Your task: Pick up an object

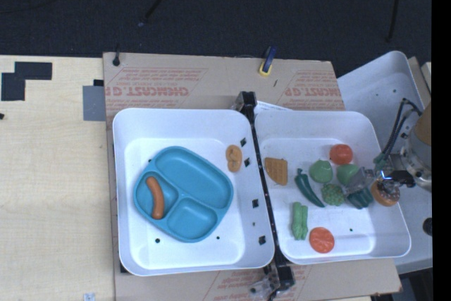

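Observation:
My gripper (382,184) hangs low over the right edge of the right bin (366,247), reaching in from the right. An orange round object (386,195) sits directly under it, partly covered by it; I cannot tell whether it is gripped. Just left of the gripper lie a dark green vegetable (359,200), a broccoli (332,194) and a light green fruit (347,173). Further left are a green apple (321,170), a red tomato (341,154) and a dark green pepper (307,189).
The right bin also holds a brown waffle piece (276,170), a green bean pod (300,220) and a second red tomato (322,240). The left bin (134,250) bears a blue divided plate (194,194) with a sausage (156,197), and a tan piece (233,158).

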You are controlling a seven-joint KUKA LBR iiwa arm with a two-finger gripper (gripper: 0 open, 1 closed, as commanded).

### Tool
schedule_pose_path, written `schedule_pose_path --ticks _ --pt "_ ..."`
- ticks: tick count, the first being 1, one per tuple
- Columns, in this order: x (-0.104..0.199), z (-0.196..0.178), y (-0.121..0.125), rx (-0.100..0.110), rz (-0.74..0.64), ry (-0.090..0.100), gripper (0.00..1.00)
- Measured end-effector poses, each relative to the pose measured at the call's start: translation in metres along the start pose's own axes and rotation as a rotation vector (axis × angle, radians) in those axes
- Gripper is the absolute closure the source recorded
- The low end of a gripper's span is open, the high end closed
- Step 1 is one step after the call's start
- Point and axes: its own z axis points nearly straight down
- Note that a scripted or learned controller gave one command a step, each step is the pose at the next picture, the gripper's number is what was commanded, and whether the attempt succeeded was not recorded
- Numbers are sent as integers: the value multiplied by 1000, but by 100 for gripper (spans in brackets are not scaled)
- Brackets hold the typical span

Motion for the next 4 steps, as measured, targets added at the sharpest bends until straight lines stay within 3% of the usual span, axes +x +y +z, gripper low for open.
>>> schedule_pose_path --ticks 1,2,3,4 --pt "0 -6 3 -12 -2 -3 0" --pt "-4 39 2 -9 -3 -2 0" --pt "1 81 5 -22 1 -14 0" --pt "5 110 9 -20 -8 0 0"
